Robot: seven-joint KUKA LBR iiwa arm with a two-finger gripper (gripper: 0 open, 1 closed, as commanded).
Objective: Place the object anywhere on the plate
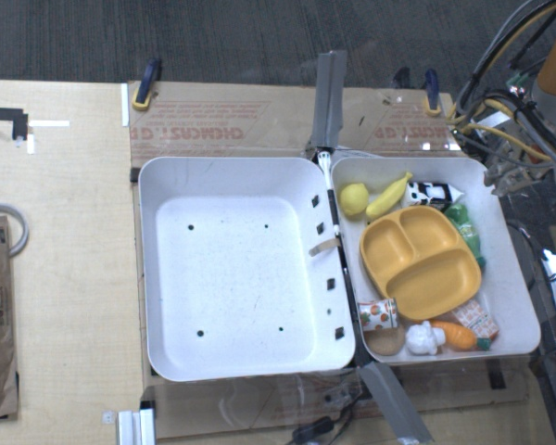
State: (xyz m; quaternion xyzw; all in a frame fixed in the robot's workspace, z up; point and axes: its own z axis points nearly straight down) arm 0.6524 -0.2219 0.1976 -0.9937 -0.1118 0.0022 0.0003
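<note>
The pale wooden surface (65, 248) carries two shallow white bins side by side, and the left bin (157, 276), smooth moulded plastic with rounded corners and a few dark specks on its floor, has nothing for the arm to work on. All the risk sits in the right bin (528, 327), where the things crowd around a yellow plate (422, 260): a glossy, divided plastic dish with rounded compartments and raised ribs between them. Whatever is picked has little free room beside it, so I judge a descending pincer could strike the plate's rim or nudge a neighbour instead of closing on its target, and a round piece could roll off a rib once released. The task names no particular object; the candidates all lie in that bin, touching or just beside the plate, none on it. The banana (389, 196) is curved, smooth and slippery-looking, wedged against the plate's upper edge; the lemon (353, 198) beside it is round and apt to squirt out of a pinch. The carrot (459, 336), tapered and orange, lies at the lower edge near a small printed cup (378, 314) tipped on its side. The arm sits at the right edge among cables, and I cannot tell whether its pincer is spread or pressed together.
</note>
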